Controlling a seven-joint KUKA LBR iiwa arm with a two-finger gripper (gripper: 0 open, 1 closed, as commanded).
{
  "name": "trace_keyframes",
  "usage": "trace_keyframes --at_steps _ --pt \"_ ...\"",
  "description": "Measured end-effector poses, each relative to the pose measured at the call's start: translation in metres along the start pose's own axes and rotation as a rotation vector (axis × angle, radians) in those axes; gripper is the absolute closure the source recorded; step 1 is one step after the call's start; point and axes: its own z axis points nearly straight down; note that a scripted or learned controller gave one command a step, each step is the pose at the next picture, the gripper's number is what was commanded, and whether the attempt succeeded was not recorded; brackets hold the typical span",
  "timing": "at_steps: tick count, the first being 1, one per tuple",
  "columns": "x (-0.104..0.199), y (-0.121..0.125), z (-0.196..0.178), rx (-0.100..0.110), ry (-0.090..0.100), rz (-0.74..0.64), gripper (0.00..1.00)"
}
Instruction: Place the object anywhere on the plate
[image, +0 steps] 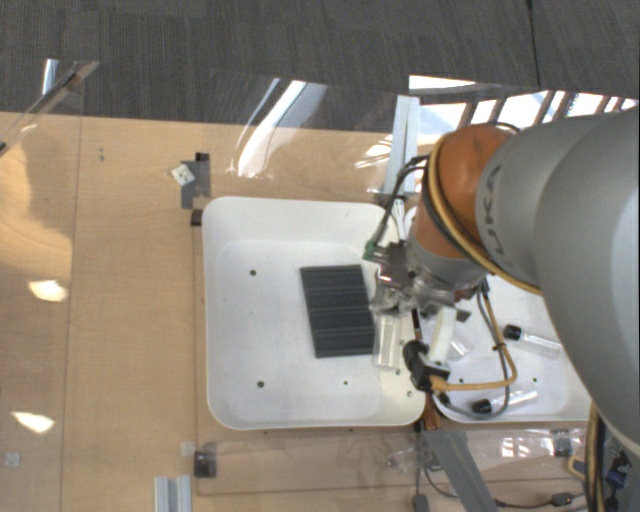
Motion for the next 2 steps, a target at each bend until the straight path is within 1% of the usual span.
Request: trace_keyframes --at_steps 1,2 --pt "0.038 -0.053 0.000 -0.001 0.001 -0.064 1.00" --pt "0.093 -0.067 -0.034 -0.001 0.001 -0.177 1.00"
